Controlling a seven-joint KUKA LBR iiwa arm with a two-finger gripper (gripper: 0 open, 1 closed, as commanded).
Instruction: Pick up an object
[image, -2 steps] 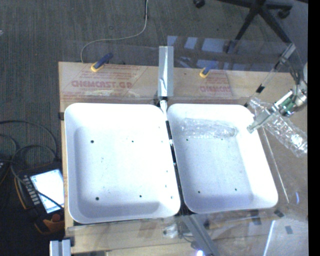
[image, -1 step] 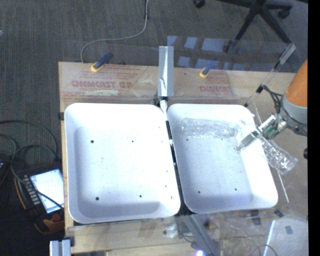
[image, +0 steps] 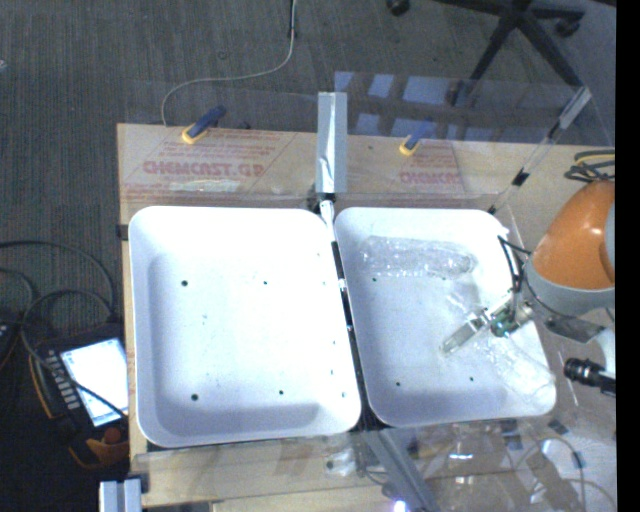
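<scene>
Clear Plastic Object Lying in the Right Bin

Lying in the right bin (image: 400, 395), a clear, crinkled plastic object (image: 415, 260) stretches across the part of that bin's floor nearest its far wall, toward the divider post. It looks like a transparent bottle or wrapper on its side; its exact outline is hard to make out against the white floor. More glossy, see-through film (image: 515, 370) shows toward the same bin's near right corner, and whether it is part of the same thing cannot be told.

The gripper (image: 470, 333) sits low over the right bin's floor, between those 2 clear patches, with nothing visibly clamped in it. Its slim metal tip slants toward the bin's near wall; whether it is wide or narrow cannot be told at this angle. Just past the bin's right rim, the arm's orange band (image: 580, 240) rises above a grey wrist.

Touching the right bin's left edge stands the left bin (image: 160, 300), with only a few dark specks on its floor. Beyond the right bin's far wall, the grey post (image: 331, 140) stands upright, and 2 blue-and-yellow clamps (image: 202, 124) grip the wooden bench (image: 240, 170) on either side of it. Well left of both bins, a lit tablet (image: 95, 375) lies on the carpet.
</scene>
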